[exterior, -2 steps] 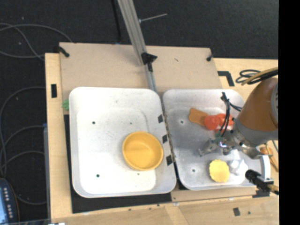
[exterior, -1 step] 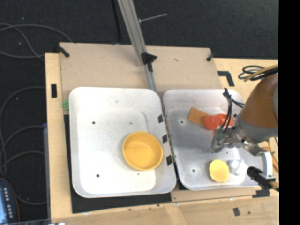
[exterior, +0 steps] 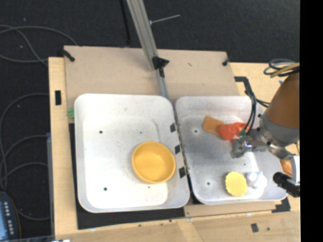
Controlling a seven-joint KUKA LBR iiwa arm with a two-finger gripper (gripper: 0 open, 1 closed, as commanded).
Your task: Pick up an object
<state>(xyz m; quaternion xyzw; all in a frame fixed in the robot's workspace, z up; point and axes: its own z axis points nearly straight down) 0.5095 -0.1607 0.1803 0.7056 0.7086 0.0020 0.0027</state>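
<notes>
An orange and red carrot-like toy (exterior: 222,127) lies in the upper middle of the right bin (exterior: 202,155). A yellow round piece (exterior: 235,184) and a small clear or white thing (exterior: 255,179) lie near that bin's front right. A yellow bowl (exterior: 153,162) sits in the left bin (exterior: 101,135), near its right wall. My gripper (exterior: 240,147) hangs low over the right bin, just right of and below the toy's red end. Nothing shows between its fingers.
A slanted metal pole (exterior: 144,26) rises from behind the bins where they meet. Cables (exterior: 20,44) lie on the dark floor to the left. The arm's grey body and orange band (exterior: 285,110) cover the right bin's right side.
</notes>
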